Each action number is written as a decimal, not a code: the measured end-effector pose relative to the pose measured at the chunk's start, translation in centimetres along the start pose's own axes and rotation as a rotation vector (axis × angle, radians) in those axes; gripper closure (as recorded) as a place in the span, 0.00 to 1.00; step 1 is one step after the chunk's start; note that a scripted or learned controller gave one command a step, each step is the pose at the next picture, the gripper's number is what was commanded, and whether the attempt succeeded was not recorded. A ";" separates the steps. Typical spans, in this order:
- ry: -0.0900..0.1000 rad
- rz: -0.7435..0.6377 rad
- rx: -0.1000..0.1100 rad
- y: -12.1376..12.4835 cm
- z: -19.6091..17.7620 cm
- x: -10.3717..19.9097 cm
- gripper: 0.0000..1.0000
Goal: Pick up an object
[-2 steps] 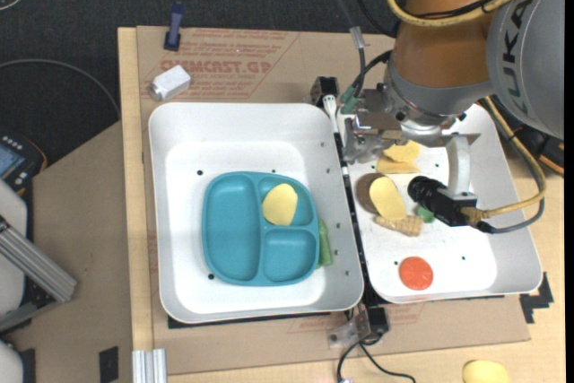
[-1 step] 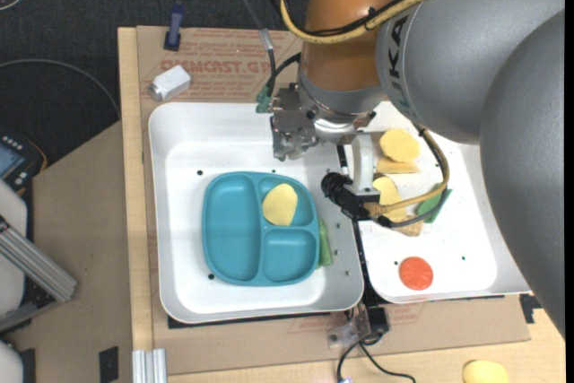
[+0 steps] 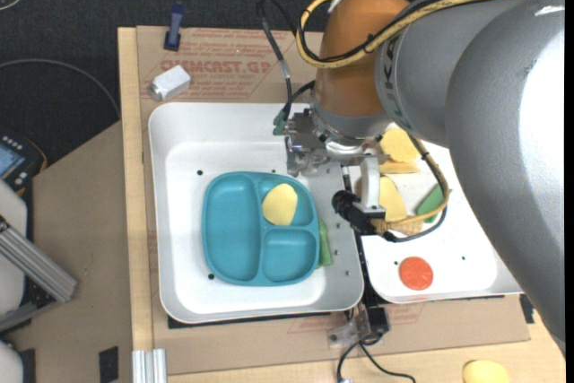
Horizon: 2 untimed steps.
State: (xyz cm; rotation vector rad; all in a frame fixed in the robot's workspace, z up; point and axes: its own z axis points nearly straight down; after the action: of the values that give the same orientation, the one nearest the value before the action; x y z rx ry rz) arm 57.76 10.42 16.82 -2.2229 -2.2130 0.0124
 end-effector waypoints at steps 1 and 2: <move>0.007 -0.009 -0.022 -1.3 -13.0 3.5 1.00; 0.009 -0.011 -0.024 -4.8 -25.2 6.6 1.00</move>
State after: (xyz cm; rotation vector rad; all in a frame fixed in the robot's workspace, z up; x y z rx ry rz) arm 53.26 17.10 42.08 -2.2181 -2.2328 -0.0250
